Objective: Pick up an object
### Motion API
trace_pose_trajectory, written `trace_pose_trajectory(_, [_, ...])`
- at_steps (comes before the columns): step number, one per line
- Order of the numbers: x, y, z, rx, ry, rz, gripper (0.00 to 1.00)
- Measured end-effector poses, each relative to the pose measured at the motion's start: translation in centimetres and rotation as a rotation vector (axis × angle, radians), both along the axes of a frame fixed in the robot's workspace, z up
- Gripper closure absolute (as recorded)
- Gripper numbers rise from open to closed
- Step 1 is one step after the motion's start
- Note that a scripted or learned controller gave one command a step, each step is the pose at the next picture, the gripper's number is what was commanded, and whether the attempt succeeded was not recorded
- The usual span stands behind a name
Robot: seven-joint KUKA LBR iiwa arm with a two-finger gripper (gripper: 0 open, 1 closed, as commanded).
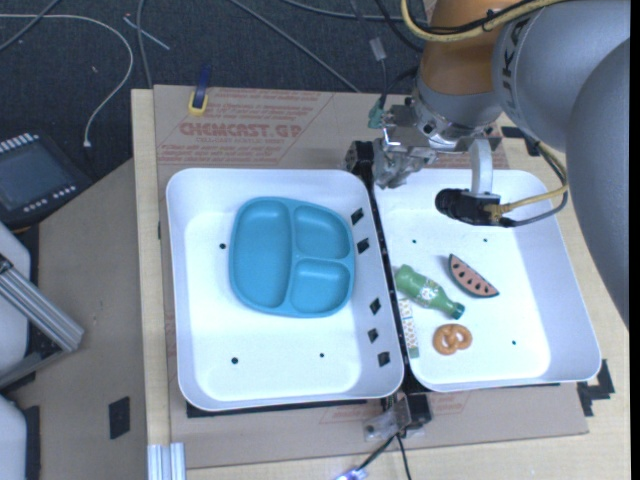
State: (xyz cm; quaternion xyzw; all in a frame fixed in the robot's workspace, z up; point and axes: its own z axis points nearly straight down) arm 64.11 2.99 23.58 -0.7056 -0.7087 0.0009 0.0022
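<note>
My gripper (392, 166) hangs over the far end of the divider between the two bins, under the grey wrist and orange band. Nothing shows in its grasp. In the right bin (540, 318) lie a green bottle (428, 293), a watermelon slice (472, 276) and a small orange pretzel (451, 339), all well in front of the gripper. A blue divided plate (292, 256) lies in the left bin (200, 298).
A black part with a yellow cable (470, 205) hangs from the arm over the right bin's far side. The arm's big grey body covers the upper right. Cables lie behind the bins on the dark floor. Black clips line the divider (372, 298).
</note>
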Motion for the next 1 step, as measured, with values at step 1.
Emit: trace_pose_trajectory(1, [-0.03,4.36,-1.22,0.0,0.0,0.0,1.0])
